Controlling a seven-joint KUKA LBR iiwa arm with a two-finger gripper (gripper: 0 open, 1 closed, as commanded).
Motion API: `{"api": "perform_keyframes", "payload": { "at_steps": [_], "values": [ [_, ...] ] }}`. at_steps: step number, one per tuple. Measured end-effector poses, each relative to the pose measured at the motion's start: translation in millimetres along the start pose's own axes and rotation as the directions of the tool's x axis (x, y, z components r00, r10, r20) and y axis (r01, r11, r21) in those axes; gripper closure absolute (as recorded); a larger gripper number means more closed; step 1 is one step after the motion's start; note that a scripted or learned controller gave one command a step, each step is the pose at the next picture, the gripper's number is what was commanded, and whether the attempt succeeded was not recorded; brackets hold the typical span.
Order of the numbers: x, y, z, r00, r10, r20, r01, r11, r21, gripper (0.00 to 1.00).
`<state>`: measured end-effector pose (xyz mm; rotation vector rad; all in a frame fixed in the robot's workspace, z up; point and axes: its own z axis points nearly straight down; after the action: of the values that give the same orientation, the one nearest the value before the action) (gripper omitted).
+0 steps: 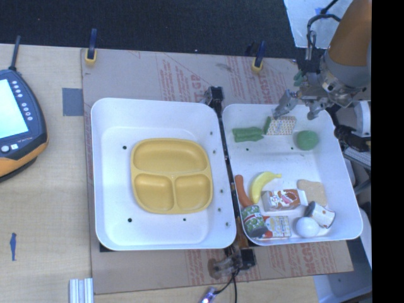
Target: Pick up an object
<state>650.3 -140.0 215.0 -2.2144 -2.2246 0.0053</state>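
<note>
Nothing lifted yet: carton, banana and white ball all lie low right in the right bin. Your gripper hangs spread and empty over that bin's upper edge, just above the patterned pouch. Descent and grasp remain.

Arm enters at the upper right of the frame, orange band uppermost, grey wrist angled down-left, gripper hanging low at upper right-centre with its two fingers spread apart, one lower-left and one right, nothing visible between them.
</note>
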Motion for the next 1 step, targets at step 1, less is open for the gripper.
{"api": "perform_keyframes", "payload": {
  "at_steps": [1],
  "values": [
    [44.1,-35.3,123.9,1.0,-0.002,0.001,0.002,1.0,0.002,0.0]
  ]
}}
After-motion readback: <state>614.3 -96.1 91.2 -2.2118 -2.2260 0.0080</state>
